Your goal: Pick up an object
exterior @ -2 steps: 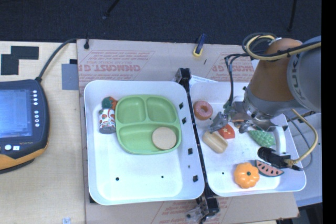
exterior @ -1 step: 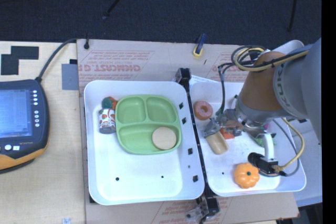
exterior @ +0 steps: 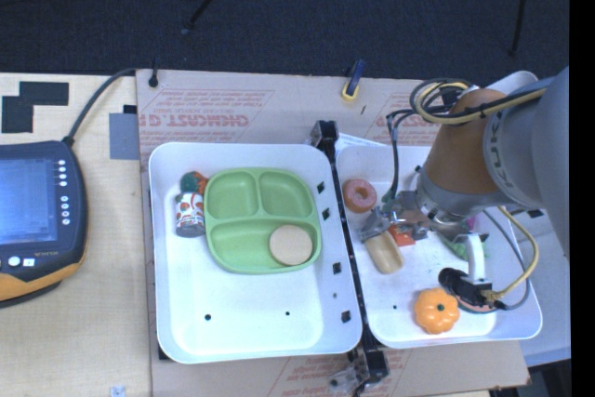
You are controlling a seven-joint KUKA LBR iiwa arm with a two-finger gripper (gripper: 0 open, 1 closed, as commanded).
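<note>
My gripper is low in the right bin, near its left side. Directly under and in front of it lies a tan bread roll, whose far end meets the gripper. A pink doughnut sits just beyond the gripper to the left. A small red-orange piece shows at the gripper's right side. An orange pumpkin rests near the bin's front edge. A green item is partly hidden under the wrist.
The left bin holds a green divided plate with a beige round biscuit on it. A small can and a red-green toy sit at its left. A teach pendant lies off the bench's left.
</note>
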